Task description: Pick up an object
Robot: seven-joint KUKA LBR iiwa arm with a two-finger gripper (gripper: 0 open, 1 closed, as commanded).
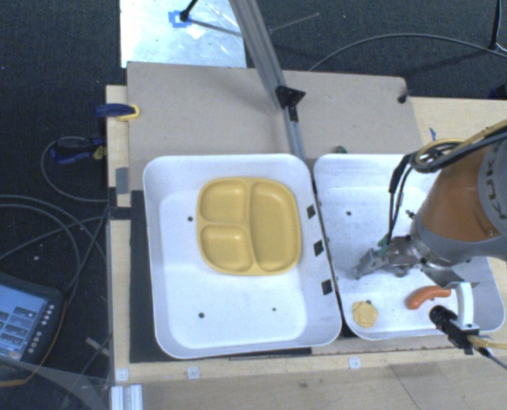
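"KU", partial lettering on arm (491,196)

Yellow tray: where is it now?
The yellow tray lies in the left bin, toward its upper middle, across the divide from the gripper in the right bin.

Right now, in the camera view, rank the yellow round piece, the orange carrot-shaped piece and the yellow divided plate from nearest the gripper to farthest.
From the gripper:
1. Yellow round piece, right bin, just below the gripper.
2. Orange carrot-shaped piece, right bin, to the gripper's right; only slightly farther.
3. Yellow divided plate, left bin, clearly farthest.
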